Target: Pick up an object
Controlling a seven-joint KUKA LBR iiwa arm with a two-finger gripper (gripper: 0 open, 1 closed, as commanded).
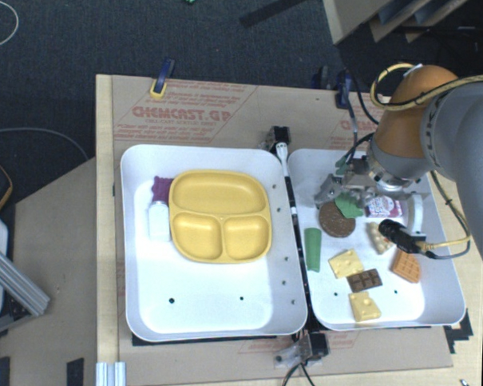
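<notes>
One brown cookie (337, 220) lies just below (perhaps touching) the end effector (349, 193).

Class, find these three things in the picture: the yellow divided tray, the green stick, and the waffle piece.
yellow divided tray (221, 194), camera view, floor of its large top compartment.
green stick (312, 249), camera view, middle of its length.
waffle piece (407, 267), camera view, centre of its gridded face.

Grey arm (468, 118), orange wrist band (409, 115), looping yellow cable (382, 82)
</notes>
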